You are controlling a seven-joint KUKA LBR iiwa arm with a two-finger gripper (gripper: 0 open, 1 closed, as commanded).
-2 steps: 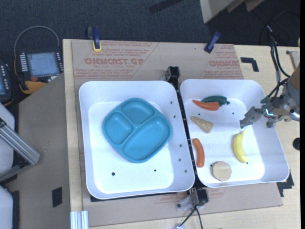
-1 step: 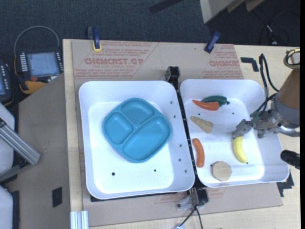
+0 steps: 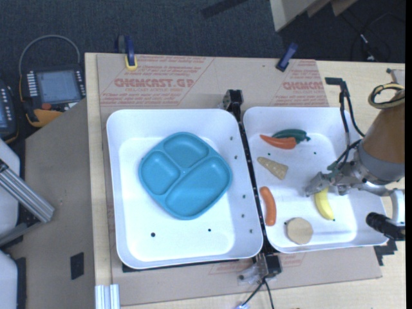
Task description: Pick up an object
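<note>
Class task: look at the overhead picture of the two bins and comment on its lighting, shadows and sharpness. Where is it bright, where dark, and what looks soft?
Camera view: even light makes both white bins bright, the left bin near glare; the blue plate casts only a soft shadow; the floor above the bench is dark; the tool by the banana looks slightly blurred, small items soft.

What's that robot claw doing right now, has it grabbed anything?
Gripper: down in the right bin, right beside the banana; whether it is open, closed or holding anything cannot be told.
</note>
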